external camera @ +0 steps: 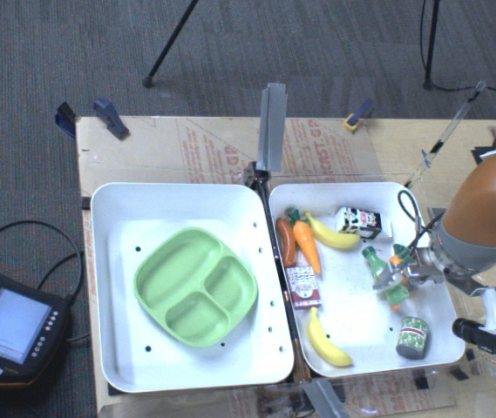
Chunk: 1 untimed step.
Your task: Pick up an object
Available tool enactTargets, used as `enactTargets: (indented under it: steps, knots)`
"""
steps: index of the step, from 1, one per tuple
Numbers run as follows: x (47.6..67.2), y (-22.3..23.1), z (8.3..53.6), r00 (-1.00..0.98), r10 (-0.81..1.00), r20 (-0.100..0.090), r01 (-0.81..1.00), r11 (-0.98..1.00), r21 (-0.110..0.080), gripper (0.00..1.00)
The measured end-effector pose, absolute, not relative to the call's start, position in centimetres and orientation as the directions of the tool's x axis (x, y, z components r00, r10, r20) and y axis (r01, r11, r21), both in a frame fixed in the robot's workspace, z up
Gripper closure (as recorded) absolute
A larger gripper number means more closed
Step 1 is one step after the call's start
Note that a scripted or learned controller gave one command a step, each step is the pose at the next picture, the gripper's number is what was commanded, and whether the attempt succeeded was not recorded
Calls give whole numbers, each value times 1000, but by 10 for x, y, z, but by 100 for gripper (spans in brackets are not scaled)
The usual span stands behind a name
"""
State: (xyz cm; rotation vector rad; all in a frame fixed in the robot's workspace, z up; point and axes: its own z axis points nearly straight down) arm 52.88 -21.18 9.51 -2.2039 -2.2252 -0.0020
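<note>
In the right bin (352, 190), my gripper (402, 274) hangs low over a green bottle (376, 263) lying toward the bin's right side, and metal parts of the gripper cover the bottle's lower end. Whether the bottle is gripped is hidden from this angle. Also in this bin lie a carrot (306, 244), a brown sausage (284, 240), a banana (333, 236), a black-and-white milk carton (357, 221), a red box (302, 286), a second banana (326, 340) and a green can (412, 338).
The left bin (108, 233) holds a green divided plate (195, 286). A grey post (272, 138) stands behind the seam between the bins. The arm's orange band (483, 203) rises at the right edge. A tablet (8, 325) sits on the floor at left.
</note>
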Motion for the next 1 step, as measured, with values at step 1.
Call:
enactTargets:
  steps: [1]
  knots:
    - [498,-159,199,-64,998,2,998,64,-5,100]
